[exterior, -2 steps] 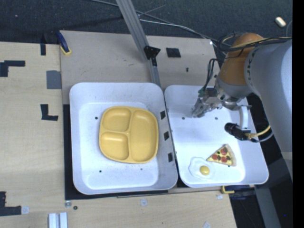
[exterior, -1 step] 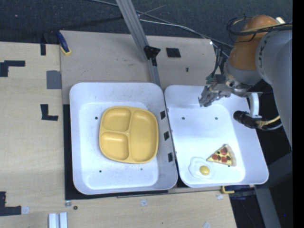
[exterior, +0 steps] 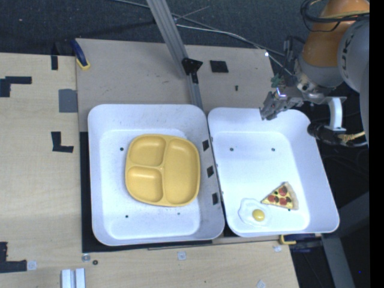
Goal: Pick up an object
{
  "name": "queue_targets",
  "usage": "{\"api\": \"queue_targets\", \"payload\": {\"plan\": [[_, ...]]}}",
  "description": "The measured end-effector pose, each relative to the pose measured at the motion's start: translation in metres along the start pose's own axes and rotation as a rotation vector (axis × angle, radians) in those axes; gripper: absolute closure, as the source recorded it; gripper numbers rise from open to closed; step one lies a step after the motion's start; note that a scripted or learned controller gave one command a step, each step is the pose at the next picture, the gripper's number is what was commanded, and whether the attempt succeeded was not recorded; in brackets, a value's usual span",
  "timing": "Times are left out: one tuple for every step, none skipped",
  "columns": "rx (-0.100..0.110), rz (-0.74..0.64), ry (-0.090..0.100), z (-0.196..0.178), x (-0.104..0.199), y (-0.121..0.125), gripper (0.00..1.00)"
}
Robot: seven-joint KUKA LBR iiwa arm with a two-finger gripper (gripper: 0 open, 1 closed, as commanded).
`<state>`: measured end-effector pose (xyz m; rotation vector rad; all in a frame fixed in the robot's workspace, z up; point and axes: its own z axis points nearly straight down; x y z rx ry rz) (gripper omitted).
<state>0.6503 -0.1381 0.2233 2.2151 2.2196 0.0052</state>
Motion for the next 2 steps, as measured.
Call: {"api": "queue_targets", "payload": {"plan": [[0.001,0.0,0.0,-0.054,0.0,0.002,1.0],[0.007,-0.004,0.002,-0.044,0.052,0.013,1.0]]}}
